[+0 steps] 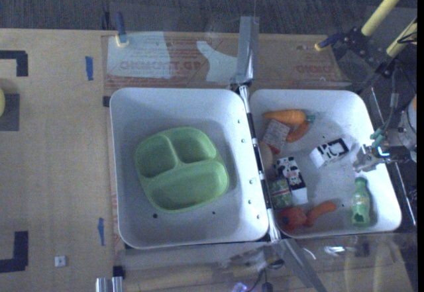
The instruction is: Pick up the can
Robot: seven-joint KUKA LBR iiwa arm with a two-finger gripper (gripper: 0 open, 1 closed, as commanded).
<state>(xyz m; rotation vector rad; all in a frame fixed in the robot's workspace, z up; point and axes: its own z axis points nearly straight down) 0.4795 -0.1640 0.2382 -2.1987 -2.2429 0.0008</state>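
Observation:
In the right bin (344, 108), a small can (280, 193) with a green and red label lies against the left wall, just below a black-and-white patterned carton (290, 171). My gripper (368, 154) hangs over the bin's right side, well to the right of the can and apart from it. It is just right of a white box with black marks (331, 149) and above a green bottle (361, 202). Nothing shows between the gripper and the can but bare bin floor.
The right bin also holds a carrot (286, 116), a brown packet (276, 132), a red round item (293, 218) and a second orange carrot (322, 209). The left bin (126, 118) holds a green divided plate (181, 167). A metal divider (255, 151) separates the bins.

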